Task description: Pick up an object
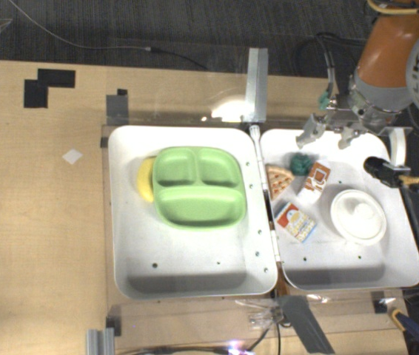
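Grey arm (394, 58) angled down, tool (328, 132) spread above right bin (394, 265)

A: What is under it all?
B: A light wood counter (39, 220). It has black squares (49, 86) stuck on it.
A: And behind?
B: Dark grey carpet floor (158, 13), with a thin cable (84, 44) lying across. A shiny metal post (257, 86) stands up.
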`<state>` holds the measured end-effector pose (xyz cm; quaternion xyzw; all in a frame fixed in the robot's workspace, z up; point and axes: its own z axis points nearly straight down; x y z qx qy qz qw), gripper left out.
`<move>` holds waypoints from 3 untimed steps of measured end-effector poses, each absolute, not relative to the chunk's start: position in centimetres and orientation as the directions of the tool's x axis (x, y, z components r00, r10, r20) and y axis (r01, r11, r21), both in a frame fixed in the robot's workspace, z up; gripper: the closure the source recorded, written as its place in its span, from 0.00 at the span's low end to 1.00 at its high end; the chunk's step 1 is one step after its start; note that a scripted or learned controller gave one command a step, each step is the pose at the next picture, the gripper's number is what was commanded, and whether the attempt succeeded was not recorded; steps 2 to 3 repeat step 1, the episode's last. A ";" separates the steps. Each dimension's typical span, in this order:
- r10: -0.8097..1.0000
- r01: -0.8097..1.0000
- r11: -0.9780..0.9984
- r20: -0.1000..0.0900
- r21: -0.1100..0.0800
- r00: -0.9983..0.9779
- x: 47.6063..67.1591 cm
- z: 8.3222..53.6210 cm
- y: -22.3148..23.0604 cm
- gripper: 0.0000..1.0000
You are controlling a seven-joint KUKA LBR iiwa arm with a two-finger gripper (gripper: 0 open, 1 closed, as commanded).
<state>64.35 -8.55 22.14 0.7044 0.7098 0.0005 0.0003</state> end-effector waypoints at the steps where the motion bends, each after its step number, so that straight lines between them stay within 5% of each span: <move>1: 1.000 1.000 0.008 0.000 0.004 -0.008 64.5 10.5 -10.6 0.00; 3: 1.000 1.000 0.008 0.000 0.004 -0.008 64.5 10.5 -10.6 0.00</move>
